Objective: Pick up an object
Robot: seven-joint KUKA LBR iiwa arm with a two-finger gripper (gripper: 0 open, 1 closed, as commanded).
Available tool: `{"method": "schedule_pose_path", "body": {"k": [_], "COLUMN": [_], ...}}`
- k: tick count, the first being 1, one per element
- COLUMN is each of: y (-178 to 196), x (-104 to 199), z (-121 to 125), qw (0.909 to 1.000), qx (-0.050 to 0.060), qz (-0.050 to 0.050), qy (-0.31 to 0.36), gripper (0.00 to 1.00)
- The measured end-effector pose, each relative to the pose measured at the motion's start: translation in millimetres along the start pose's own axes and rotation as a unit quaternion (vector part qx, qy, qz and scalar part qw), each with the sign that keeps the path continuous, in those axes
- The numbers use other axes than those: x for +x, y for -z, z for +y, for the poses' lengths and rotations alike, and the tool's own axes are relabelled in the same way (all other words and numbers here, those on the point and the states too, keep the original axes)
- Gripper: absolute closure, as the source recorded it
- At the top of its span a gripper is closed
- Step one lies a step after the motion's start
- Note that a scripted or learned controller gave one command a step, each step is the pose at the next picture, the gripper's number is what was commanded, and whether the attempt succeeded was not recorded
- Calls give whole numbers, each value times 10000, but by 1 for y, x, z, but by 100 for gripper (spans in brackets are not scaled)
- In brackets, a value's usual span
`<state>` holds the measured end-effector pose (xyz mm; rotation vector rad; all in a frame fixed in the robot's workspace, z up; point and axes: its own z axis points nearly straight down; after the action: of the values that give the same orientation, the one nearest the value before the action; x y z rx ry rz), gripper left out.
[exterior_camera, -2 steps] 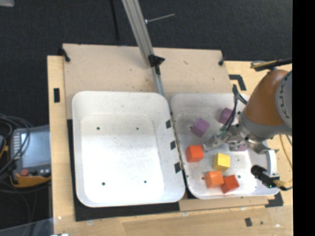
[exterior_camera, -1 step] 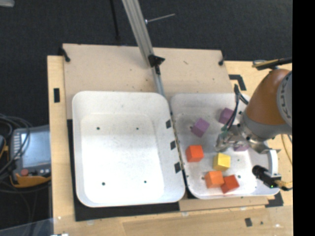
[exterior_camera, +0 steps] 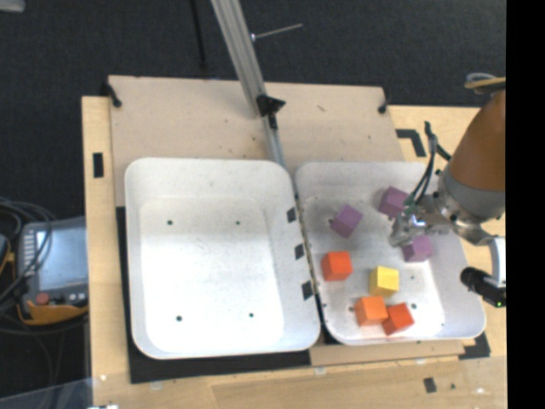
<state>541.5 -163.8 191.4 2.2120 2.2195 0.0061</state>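
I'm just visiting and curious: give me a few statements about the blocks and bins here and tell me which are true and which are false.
1. All the blocks lie in the right bin. True.
2. There are two yellow blocks. False: one yellow block.
3. The end effector is above the right bin, between two purple blocks. True.
4. The third purple block sits on top of the orange block. False: they lie apart.
5. Two blocks near the front edge, orange and red-orange, touch. True.

Purple block (exterior_camera: 418,248), right bin (exterior_camera: 341,331), under pincer (exterior_camera: 408,230)
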Motion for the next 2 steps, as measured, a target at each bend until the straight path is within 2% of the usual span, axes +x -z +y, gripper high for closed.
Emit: {"method": "schedule_pose_path", "body": {"k": [1,2], "y": [45,74], "x": [0,-1], "z": [8,9], "qw": [10000,10000], "qx": [9,16], "qz": [4,8], "qy": [2,9], "gripper": [100,100]}}
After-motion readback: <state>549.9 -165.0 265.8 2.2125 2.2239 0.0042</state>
